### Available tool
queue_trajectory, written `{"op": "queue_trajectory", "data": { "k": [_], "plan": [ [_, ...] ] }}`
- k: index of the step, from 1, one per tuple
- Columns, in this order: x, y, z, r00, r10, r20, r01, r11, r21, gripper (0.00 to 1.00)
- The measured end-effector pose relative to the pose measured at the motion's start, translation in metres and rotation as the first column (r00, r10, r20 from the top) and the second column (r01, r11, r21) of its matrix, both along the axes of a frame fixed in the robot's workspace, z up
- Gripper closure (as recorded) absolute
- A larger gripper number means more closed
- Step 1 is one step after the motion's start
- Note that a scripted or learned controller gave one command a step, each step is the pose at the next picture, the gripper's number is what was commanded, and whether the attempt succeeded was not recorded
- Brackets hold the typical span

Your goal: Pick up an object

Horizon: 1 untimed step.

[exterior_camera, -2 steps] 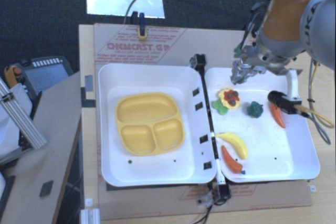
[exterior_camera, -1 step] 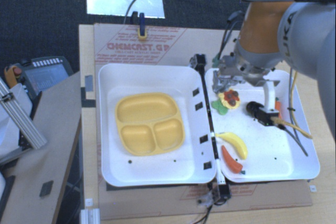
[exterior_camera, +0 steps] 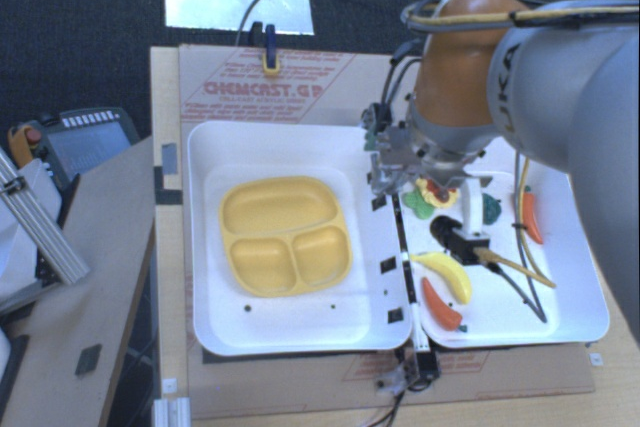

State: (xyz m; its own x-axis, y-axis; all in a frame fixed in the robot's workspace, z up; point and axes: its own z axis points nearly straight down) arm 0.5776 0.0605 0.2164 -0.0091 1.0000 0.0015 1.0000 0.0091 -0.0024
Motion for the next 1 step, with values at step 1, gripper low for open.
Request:
{"op": "queue_trajectory", "data": {
  "k": [1],
  "plan": [
    [-0.0229,0.0475,0.0150,1.000,0.000,0.003,0.000,1.000,0.001,1.00]
  ]
}}
